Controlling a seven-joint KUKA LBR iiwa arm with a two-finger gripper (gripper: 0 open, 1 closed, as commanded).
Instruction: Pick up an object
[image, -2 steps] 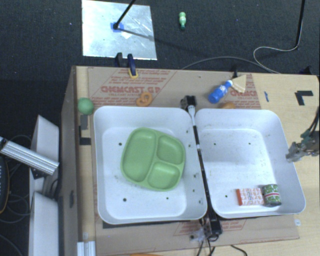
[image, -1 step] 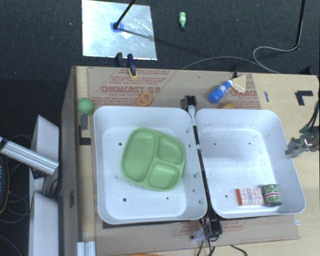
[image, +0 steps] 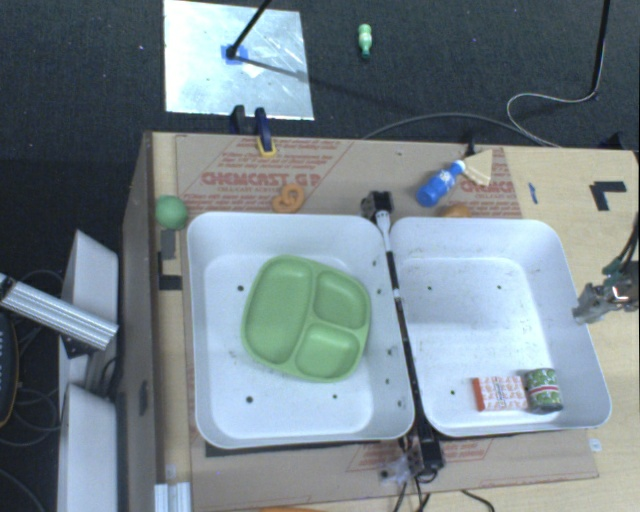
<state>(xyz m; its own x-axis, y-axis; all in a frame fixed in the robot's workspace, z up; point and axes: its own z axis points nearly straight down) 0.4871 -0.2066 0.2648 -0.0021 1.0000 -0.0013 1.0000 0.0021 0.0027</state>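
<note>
gripper at the right edge, off the bins; you cannot tell its state.

you see the gripper (image: 600, 298) just outside the right bin's (image: 500, 245) right wall, holding nothing you can make out. in that bin's near right corner a red packet (image: 498, 393) lies just beside a green can (image: 543, 390). the left bin (image: 215, 300) holds a green plate (image: 305, 317) with three compartments. a blue bottle (image: 440, 184) lies on the bench behind the bins.

My gripper (image: 600, 298) hung at three o'clock, over the right bin's (image: 470, 240) outer rim. A red-and-white packet (image: 498, 393) and a green can (image: 542, 390) lay touching at that bin's five o'clock corner. A green divided plate (image: 305, 318) sat in the left bin (image: 215, 300).
</note>
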